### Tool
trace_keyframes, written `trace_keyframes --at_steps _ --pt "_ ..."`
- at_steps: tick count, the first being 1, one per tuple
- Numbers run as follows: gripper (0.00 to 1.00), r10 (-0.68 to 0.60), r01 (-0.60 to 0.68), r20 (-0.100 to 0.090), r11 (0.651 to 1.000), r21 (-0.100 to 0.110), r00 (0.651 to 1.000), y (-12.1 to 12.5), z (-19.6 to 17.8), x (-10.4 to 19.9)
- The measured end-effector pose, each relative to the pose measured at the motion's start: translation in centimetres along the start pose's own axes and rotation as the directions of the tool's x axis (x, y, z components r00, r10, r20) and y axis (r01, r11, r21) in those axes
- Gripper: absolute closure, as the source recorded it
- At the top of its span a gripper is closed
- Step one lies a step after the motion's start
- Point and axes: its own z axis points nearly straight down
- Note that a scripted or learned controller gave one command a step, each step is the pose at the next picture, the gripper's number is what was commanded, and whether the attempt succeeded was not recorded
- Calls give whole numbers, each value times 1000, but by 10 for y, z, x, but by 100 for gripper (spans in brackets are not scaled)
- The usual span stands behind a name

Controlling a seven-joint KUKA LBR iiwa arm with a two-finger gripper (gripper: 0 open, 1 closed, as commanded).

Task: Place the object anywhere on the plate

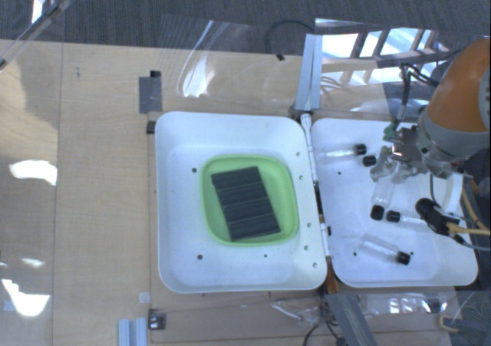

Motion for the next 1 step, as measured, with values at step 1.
trace_keyframes --at_steps 1 --pt "0 0 0 0 1000 0 1000 0 0 0"
